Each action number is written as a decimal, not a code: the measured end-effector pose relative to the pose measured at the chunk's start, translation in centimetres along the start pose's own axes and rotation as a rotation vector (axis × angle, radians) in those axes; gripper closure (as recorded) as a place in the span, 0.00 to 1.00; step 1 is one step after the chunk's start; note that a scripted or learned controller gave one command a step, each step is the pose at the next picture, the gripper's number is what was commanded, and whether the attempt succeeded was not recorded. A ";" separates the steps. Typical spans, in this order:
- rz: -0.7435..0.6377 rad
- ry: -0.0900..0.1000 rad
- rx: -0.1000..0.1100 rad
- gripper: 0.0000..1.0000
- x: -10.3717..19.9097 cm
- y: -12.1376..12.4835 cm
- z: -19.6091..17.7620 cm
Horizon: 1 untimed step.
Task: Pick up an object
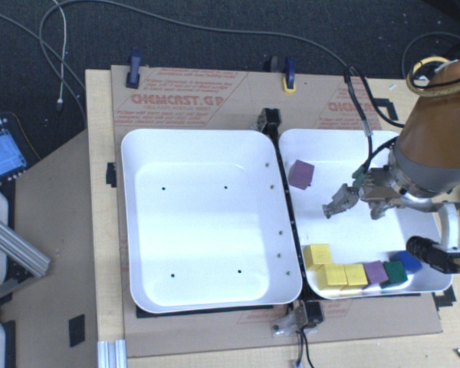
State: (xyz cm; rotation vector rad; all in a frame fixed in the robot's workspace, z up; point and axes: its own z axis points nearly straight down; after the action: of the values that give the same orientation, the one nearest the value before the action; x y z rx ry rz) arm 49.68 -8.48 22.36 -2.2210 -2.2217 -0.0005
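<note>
1. A purple block point(300, 174) lies alone in the right bin point(333, 148), near that bin's upper left corner and close to the wall it shares with the left bin point(207, 221).
2. The block is a small cube of dull violet; its top face reads lighter than the side turned toward the camera, and it sits slightly turned against the bin's edges.
3. The gripper point(339, 204) hangs over the middle of the right bin, to the right of and lower in the view than the purple block, apart from it.
4. The gripper's grey metal tip points left; whether it is spread or pressed together I cannot tell, and nothing is seen pinched in it.
5. The arm point(437, 129) comes in from the right, its broad orange band above the grey wrist.
6. Along the lower edge of the right bin runs a row of blocks touching one another: a yellow block point(317, 254) at the left, two more yellow blocks point(345, 275) beside it, then a purple one point(375, 271), a green block point(394, 272) and a blue block point(411, 263).
7. Both bins rest on a cardboard sheet point(184, 98) with red print, held by blue clamps point(134, 69) at the far edge.
</note>
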 end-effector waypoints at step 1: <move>0.000 0.000 -0.002 1.00 0.0 0.0 -1.1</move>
State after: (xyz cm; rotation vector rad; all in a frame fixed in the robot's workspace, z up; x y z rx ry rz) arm 49.71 -8.48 23.43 -2.2215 -2.2228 -0.0023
